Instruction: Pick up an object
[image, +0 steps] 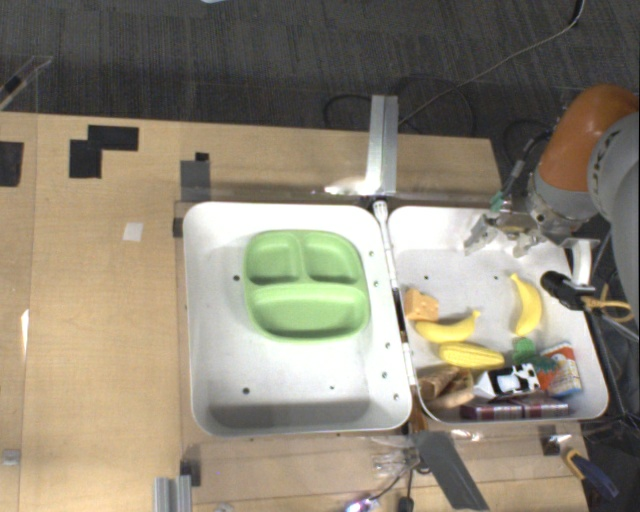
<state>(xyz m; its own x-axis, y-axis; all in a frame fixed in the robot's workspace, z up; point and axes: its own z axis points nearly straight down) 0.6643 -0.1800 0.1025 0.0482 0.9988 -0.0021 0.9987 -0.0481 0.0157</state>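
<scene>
My gripper (498, 240) hangs over the far part of the right bin (440, 240), its two fingers spread open with nothing between them. Nearer the camera, the bin's objects lie apart from it: a yellow banana (527, 303) toward the right wall, a second banana (447, 327) and a third yellow piece (470, 355) in the middle. An orange wedge (420, 303) sits by the left wall. Along the front lie a black-and-white item (515, 380), a small can (565, 372), a green piece (524, 348) and a brown item (440, 380).
The left bin (215, 380) holds a green divided plate (303, 283). A metal post (383, 140) stands behind the divider between the bins. A dark marker-like stick (515, 408) lies against the right bin's front wall. Cables trail at the right edge.
</scene>
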